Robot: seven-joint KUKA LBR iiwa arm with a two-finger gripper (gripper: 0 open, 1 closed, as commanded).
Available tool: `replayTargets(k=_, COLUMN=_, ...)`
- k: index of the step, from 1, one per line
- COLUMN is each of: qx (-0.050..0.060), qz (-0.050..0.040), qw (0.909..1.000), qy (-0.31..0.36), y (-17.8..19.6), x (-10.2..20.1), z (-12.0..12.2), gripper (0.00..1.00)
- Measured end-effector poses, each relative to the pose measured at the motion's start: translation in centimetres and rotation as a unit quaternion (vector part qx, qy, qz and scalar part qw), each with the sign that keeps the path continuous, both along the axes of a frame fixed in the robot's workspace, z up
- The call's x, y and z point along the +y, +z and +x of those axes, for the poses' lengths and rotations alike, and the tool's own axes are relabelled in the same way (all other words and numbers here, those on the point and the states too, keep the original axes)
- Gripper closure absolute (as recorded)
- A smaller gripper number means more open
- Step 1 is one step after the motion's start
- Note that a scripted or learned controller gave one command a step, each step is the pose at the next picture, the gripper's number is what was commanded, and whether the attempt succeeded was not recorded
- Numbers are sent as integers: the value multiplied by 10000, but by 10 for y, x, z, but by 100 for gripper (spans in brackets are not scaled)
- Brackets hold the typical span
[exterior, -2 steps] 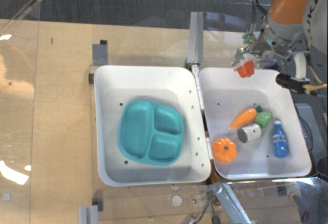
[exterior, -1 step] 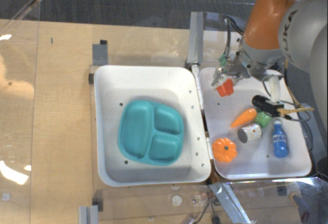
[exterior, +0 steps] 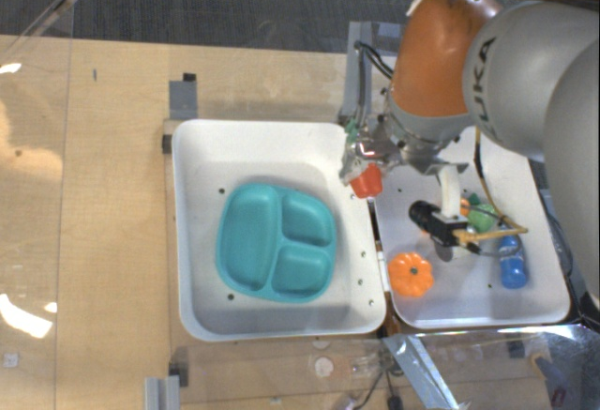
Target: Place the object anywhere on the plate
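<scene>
A teal divided plate [exterior: 277, 244] lies in the middle of the left white bin [exterior: 199, 150]. My gripper [exterior: 360, 166] hangs over the wall between the two bins, just right of the plate's upper right corner. It is shut on a small red object [exterior: 367, 182], which sticks out below the fingers and hangs above the bin rim. The red object is clear of the plate, a short way to the right of it.
The right bin [exterior: 469, 307] holds a small orange pumpkin [exterior: 411, 274] near its front left, a blue object [exterior: 512, 269] at the right and a green piece [exterior: 482, 209] behind it. The arm's bulk covers the right bin's back part.
</scene>
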State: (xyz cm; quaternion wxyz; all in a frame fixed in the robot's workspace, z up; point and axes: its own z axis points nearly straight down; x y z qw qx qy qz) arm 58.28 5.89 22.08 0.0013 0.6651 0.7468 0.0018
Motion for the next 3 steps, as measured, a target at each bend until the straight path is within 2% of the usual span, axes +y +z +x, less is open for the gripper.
replayTargets(k=1, qx=31, qz=-4, qw=9988, qy=-487, y=-66, x=57, z=-47, gripper=100)
replayTargets(k=2, qx=15, qz=2, qw=9991, qy=-415, y=-47, x=108, z=-32, gripper=100)
replayTargets(k=3, qx=15, qz=2, qw=9991, qy=-418, y=-47, x=108, z=-32, gripper=0)
